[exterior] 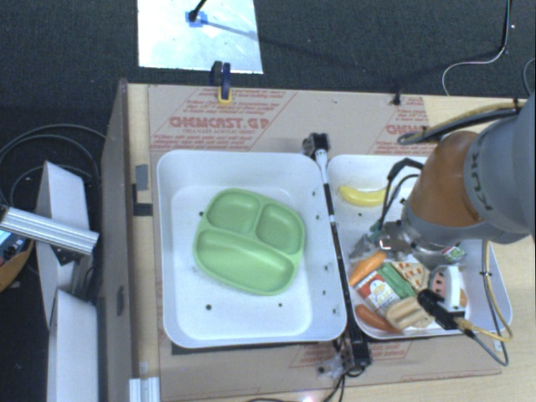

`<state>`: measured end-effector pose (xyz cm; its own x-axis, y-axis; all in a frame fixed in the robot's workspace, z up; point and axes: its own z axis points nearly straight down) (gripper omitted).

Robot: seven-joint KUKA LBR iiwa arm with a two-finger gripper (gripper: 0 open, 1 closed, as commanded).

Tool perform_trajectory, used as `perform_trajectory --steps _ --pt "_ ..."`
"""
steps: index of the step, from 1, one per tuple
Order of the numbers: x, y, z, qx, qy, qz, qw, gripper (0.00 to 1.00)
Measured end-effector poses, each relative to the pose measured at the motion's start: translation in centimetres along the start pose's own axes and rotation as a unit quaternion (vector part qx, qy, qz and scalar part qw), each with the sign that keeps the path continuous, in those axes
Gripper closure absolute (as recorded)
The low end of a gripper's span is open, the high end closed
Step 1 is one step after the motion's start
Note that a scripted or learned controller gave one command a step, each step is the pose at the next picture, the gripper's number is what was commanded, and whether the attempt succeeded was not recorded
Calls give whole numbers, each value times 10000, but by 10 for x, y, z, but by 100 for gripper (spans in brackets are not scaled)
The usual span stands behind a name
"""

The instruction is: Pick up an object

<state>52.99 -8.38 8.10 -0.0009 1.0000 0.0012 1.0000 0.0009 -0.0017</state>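
Gripper (374, 243): low in the right bin, at the left side of the pile of toy food; fingers hidden under the wrist, so not possible to tell how far open, and nothing visible between them.
Arm (469, 187): grey with orange band, reaching in from the right, covering the middle of the right bin.
Carrot (367, 268): orange, just near of the gripper, lying slanted, seems the closest candidate. Probably light hard plastic, smooth and a little slippery; best to take across the thick middle, not at the thin tip.
Small box (388, 289): printed, red and green, touching the carrot at its right. Likely light and stiff, flat sides good for two fingers.
Bread piece (405, 311): tan, near edge of the pile, possibly softer.
Banana (362, 195): yellow, far part of the right bin, alone, apart from the pile. Curved and smooth, may roll; hold across the middle.
Right bin (352, 167): white, shallow, crowded at the near side, so risk of pushing neighbours.
Left bin (180, 308): white, holding a green divided plate (249, 239).
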Motion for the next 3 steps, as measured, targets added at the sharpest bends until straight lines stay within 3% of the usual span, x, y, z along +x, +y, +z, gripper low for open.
perform_trajectory --steps 1,2,3 --pt "-32 9 -20 -19 -14 7 10000 0" --pt "-5 -5 -3 -6 1 -15 10000 0" --pt "-7 -3 -14 -29 -4 -16 10000 100"
